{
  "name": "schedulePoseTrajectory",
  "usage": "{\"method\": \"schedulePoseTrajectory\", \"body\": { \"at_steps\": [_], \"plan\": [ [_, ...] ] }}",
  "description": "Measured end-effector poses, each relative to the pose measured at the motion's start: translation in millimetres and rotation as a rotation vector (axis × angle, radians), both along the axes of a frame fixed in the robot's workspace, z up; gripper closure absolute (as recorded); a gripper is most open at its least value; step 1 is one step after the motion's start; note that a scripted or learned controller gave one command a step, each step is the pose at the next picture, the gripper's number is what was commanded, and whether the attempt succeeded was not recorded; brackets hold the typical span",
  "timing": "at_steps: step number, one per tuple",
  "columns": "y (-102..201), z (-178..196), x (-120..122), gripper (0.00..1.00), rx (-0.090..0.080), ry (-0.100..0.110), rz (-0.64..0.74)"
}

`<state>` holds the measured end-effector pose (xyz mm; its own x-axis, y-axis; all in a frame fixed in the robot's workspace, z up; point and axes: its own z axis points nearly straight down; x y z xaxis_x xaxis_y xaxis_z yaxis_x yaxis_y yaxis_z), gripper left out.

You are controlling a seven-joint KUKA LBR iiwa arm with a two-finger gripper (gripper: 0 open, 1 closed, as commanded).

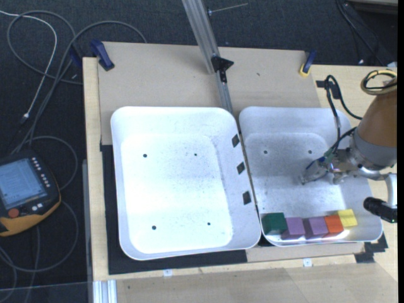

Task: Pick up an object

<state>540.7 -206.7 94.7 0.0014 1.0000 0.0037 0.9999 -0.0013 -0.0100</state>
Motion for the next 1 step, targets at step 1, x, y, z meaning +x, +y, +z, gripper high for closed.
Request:
{"method": "schedulePoseTrajectory", "body": {
  "at_steps": [1],
  "plan": [
    [75.9, 8.7, -7.8, 0.0, 0.002, -0.007, 0.008]
  ]
}}
